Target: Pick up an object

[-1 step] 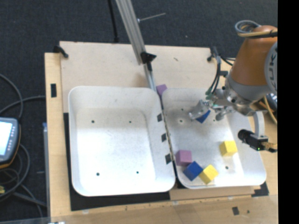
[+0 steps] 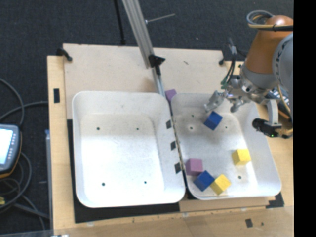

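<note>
Two white bins sit side by side on the wooden bench (image 2: 108, 68). The left bin (image 2: 84, 107) holds only a few dark dots on its floor; the right bin (image 2: 261, 157) carries the blocks. A blue cube (image 2: 213, 120) lies near the right bin's far end, tilted, directly under the gripper (image 2: 226, 100). The gripper's fingers spread to either side above the cube, and the cube is not between them; whether a fingertip touches its top edge is too small to tell. Near the front of the same bin a pink cube (image 2: 194, 165), a second blue cube (image 2: 204, 179) and a yellow cube (image 2: 221, 183) cluster together, touching or nearly so. Another yellow cube (image 2: 242, 156) lies apart from them, toward the right wall. A small purple block (image 2: 171, 94) sits at the far end of the divide between the bins, partly hidden by a slanting metal rail (image 2: 138, 26). The arm (image 2: 264, 48) is cut off at the right, its upper links out of sight.
</note>
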Robot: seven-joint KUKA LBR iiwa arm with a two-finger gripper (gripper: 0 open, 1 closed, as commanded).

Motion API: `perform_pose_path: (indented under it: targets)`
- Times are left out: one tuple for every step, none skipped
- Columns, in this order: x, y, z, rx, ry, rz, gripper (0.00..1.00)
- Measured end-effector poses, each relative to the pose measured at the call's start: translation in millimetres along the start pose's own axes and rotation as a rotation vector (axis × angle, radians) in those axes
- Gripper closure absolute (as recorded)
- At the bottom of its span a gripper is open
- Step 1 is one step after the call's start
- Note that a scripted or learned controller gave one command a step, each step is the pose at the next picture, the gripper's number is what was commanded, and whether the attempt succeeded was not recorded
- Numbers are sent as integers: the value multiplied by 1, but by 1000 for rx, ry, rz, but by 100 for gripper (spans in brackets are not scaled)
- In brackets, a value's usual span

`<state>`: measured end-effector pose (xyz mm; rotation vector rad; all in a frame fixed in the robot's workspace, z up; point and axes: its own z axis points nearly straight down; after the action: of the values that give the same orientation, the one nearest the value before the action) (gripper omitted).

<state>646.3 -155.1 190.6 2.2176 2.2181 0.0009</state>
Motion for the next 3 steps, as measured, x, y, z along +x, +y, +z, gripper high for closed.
perform_pose_path:
  targets:
    - [-6,14,97,6,0,-2,0]
    - [-7,15,81,0,-3,-4,100]
    - [115,1,-22,-5,6,-10,100]
